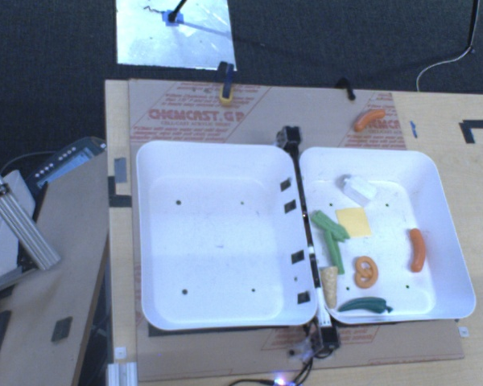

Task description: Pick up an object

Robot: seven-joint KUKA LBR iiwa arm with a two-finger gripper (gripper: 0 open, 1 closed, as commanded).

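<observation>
The right bin [435, 175] holds several small toy foods. A white clear piece [358, 188] lies near its back, with a yellow cheese square [353, 222] just in front of it. A green bean pod [331, 233] stretches along the left wall, and a tan cone [329, 285] lies below it. An orange pretzel [365, 271] sits mid-front, a red-orange sausage [418, 249] lies to the right, and a dark green pepper [365, 304] rests at the front wall.
The left bin [157, 163] stands beside the right one, joined by black clips [290, 207]. Another orange sausage [370, 120] lies on the brown board behind the right bin. A yellow and blue clamp [225, 83] sits at the board's back edge.
</observation>
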